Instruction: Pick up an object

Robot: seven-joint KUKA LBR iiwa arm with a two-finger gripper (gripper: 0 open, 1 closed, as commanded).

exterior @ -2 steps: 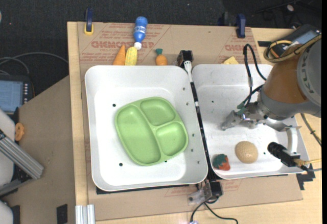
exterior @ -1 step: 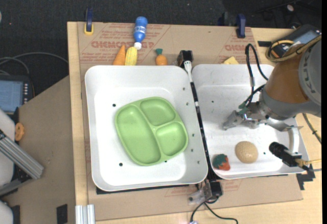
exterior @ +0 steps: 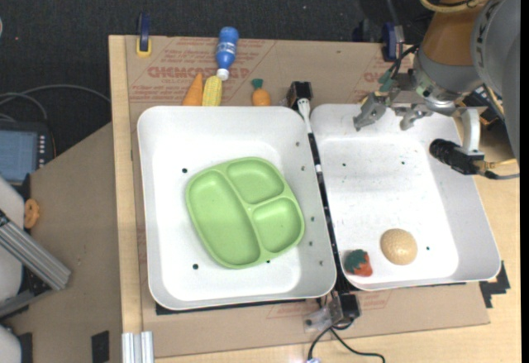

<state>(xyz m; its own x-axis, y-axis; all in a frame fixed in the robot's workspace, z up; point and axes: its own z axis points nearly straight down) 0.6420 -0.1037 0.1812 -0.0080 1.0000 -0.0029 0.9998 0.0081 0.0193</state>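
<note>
The end effector (exterior: 388,115) hangs with fingers spread apart and nothing between them over the far edge of the right bin (exterior: 463,212). A tan ball (exterior: 399,245) lies well apart from it near that bin's near edge, just beside a small red-and-green toy (exterior: 358,263).

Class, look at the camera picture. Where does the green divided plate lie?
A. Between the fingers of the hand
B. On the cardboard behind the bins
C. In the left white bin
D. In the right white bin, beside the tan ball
C. The green divided plate lies flat in the left white bin, while the tan ball sits in the right white bin, and the hand hangs over that bin's far edge with its fingers spread and nothing between them.
</note>
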